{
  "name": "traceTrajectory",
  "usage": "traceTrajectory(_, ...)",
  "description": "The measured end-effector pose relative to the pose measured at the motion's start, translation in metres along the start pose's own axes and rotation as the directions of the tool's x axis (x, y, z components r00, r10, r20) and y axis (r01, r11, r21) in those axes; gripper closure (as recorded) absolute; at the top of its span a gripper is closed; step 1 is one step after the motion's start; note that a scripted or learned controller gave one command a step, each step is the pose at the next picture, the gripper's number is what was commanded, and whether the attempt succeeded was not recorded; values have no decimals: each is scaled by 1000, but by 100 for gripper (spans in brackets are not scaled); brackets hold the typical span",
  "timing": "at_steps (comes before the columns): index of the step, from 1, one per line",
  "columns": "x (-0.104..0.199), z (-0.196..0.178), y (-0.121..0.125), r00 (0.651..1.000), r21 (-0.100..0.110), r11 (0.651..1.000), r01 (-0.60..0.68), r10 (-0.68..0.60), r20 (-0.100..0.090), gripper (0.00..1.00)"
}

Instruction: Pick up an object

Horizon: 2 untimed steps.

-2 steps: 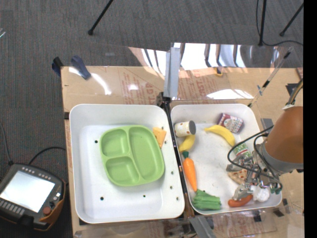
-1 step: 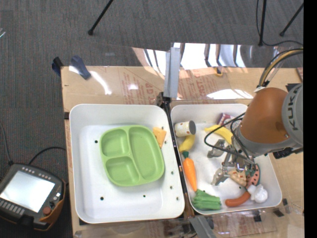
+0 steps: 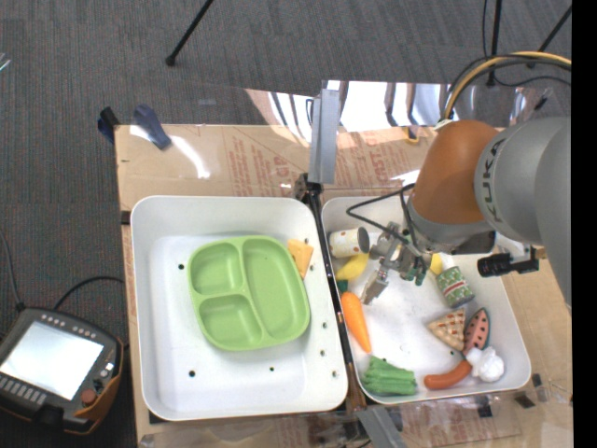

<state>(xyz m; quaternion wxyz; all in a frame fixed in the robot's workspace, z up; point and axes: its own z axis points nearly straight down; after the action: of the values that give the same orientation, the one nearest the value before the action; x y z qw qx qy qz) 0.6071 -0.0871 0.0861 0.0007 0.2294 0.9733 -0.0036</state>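
Just left of the open, empty-fingered claw (image 3: pixel 384 271), carrot (image 3: pixel 355 322), long axis near-vertical, tip toward the near rim.

Two white bins side by side on the worktop (image 3: pixel 168 157). Left bin (image 3: pixel 159 381) – green divided plate (image 3: pixel 249 292), yellow wedge (image 3: pixel 300 254) at its edge. Right bin (image 3: pixel 508 329) – end effector (image 3: pixel 382 278) above a carrot (image 3: pixel 355 321), beside a banana (image 3: pixel 353 267), can (image 3: pixel 454 286), sausage (image 3: pixel 448 376).

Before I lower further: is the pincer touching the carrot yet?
Apart. The camera view shows white bin floor between the pincer tips and the carrot, which lies below and left of them.
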Motion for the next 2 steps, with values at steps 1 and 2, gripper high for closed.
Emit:
traceTrajectory(1,-11,2,-112,999,-5,999,52,-53,-7,0)
traceTrajectory(2,31,2,-153,1000,-10,1000,20,-20,-11,0)
